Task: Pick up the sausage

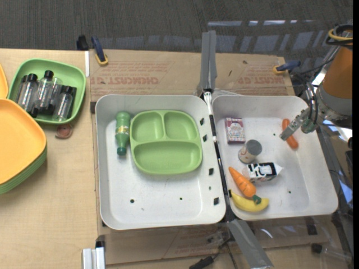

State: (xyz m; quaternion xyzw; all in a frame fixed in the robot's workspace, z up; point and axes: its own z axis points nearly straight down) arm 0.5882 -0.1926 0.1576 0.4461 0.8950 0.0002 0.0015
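Observation:
The sausage [292, 141] is a short orange-red piece lying near the right wall of the right bin [314, 206], in its far half. My gripper [293, 128] reaches in from the right and sits right at the sausage's upper end, with a grey part of it crossing over the sausage. The sausage's lower end pokes out below the gripper. Whether the sausage rests on the bin floor or is lifted off it is not clear.
The right bin also holds a pink box [235, 130], a grey can [252, 149], a black-and-white item [262, 171], a carrot [242, 181] and a banana [249, 203]. In the left bin lie a green divided plate [165, 142] and a green bottle [122, 132].

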